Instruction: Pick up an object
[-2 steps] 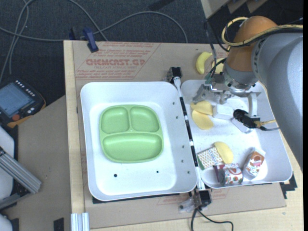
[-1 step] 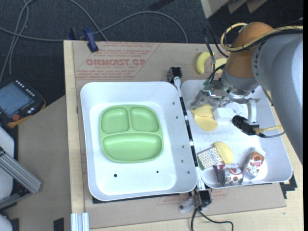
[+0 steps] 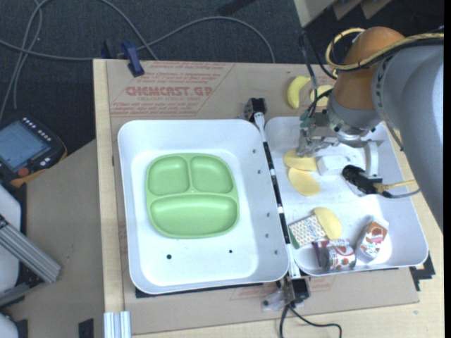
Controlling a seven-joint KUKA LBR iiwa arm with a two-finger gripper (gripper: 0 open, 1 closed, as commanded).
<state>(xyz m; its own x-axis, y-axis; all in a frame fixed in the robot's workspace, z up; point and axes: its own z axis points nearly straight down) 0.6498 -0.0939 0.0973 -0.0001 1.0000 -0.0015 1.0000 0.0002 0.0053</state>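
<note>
The robot's gripper (image 3: 308, 145) hangs low over the far part of the right bin (image 3: 409, 217), right by a pale yellow slice (image 3: 299, 163); whether it grasps anything cannot be told. A green divided plate (image 3: 192, 196) lies in the left bin (image 3: 134, 146)

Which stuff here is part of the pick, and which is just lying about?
Job: gripper; pale yellow slices beneath it; right bin.
Lying about: green divided plate in left bin; blue clip; handheld screen.
</note>
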